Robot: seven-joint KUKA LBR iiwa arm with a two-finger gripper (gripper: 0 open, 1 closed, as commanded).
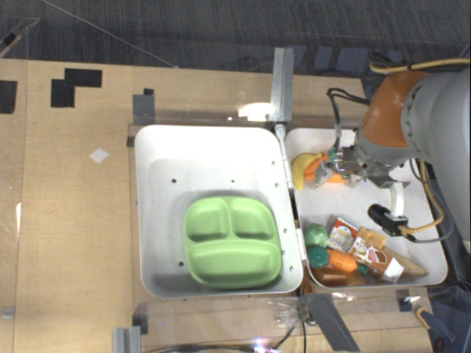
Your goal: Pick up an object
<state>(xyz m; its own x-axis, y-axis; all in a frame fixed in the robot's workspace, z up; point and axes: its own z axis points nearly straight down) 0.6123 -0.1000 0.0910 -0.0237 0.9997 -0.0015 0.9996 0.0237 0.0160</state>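
The pale wooden desk [66, 219] carries two shallow white plastic bins with rounded corners. The left bin [169, 160] holds a glossy green tray [232, 241] with three compartments toward its near side, with bare floor behind it. The right bin [427, 219] is crowded: a yellow banana-shaped toy [302, 169] at its far-left corner, a printed carton [368, 250] with unreadable labels, and orange and green toys along the near wall. The hand [340, 169] sits low just beside the banana; I cannot tell its state.
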